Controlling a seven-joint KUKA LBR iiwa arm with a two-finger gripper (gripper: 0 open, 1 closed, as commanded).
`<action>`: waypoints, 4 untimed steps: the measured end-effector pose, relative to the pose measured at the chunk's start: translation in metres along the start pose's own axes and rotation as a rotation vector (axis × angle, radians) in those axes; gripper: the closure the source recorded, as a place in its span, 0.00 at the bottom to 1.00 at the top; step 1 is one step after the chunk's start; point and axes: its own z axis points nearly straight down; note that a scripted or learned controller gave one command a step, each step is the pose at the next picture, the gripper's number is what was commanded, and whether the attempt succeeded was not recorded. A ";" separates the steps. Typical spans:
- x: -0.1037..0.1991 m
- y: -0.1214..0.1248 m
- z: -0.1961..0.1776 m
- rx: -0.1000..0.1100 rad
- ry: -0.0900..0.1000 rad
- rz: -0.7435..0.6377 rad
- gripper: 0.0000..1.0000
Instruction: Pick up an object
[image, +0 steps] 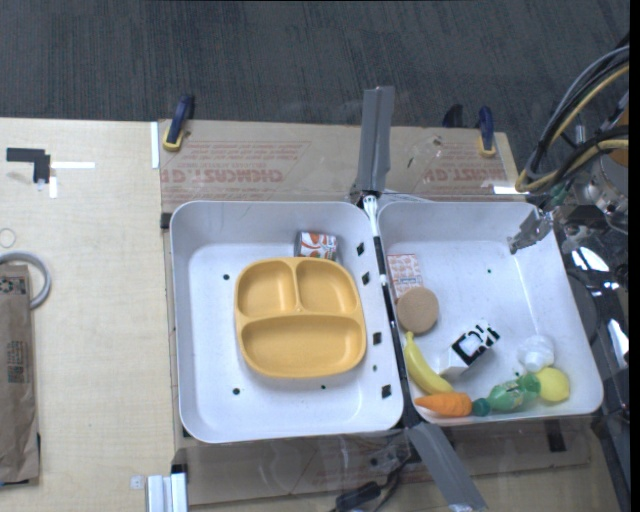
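Observation:
The right bin (470, 235) holds several small items along its front. A brown round disc (418, 309) lies beside a yellow banana (425, 366) and an orange carrot (443, 404). Further right are a black and white block (475, 343), a green toy vegetable (510, 395), a yellow lemon (553, 384) and a white lump (536, 352). A pale printed packet (402, 268) rests by the divider. My gripper (527, 234) hangs at the bin's far right rim, above and apart from all of these; nothing shows in it.
In the left bin (195, 330), a yellow divided plate (300, 317) sits with a small printed carton (317, 244) behind it. Cables (575, 110) loop above the arm at the right. A brown paper bag (15, 370) lies on the bench at far left.

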 end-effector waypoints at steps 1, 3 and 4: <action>-0.013 0.023 -0.003 -0.001 -0.001 0.158 0.00; 0.075 -0.027 0.107 0.002 0.000 0.205 0.00; 0.065 -0.045 0.041 -0.001 0.000 0.050 0.00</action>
